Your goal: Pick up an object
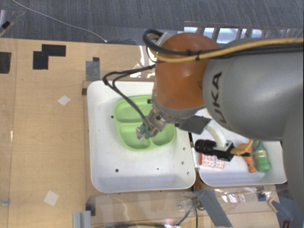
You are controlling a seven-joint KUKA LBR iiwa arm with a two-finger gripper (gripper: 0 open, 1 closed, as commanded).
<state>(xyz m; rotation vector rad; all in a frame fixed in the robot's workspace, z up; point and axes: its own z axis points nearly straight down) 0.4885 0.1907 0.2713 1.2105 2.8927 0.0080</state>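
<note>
Tool (146,131) is down at frame centre, over the green divided dish (127,122); whether it is open or closed cannot be told. The arm (247,94) reaches in from the right. The dish lies in the centre bin (104,170). The lower-right bin (237,177) holds a red-and-white packet (211,162) and an orange-and-green item (257,159).

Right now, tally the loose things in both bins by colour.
Green: 2, the divided plate in the left bin and a small item in the right bin.
Orange: 1, a thin item in the right bin.
Red and white: 1, a flat packet there.
Total: 4
</note>
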